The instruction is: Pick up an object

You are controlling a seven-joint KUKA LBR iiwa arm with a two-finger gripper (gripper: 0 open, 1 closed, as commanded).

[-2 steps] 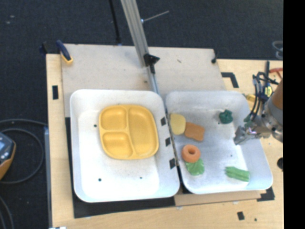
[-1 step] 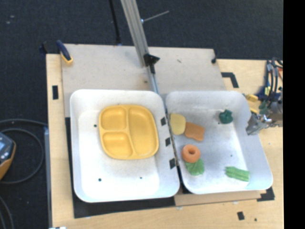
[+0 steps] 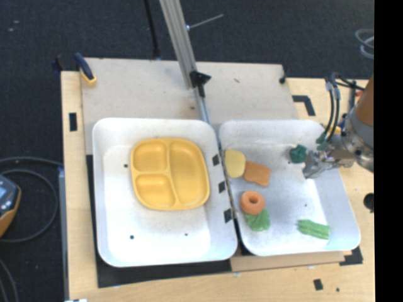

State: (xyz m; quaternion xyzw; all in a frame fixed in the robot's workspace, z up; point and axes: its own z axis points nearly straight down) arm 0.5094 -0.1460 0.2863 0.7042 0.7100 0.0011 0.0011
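The right bin holds several small things. A pale yellow piece lies at its left edge, with an orange chunk touching it. Below them an orange ring rests against a green leafy piece. A light green pod lies near the front right corner. A small dark green object sits in the upper middle of the bin. My gripper hangs low over the bin's right side, just right of that dark green object. Nothing shows in its grasp.
The left bin carries a yellow divided plate. A slanted metal post rises from the bench behind the bins. Cables run along the arm at the right edge.
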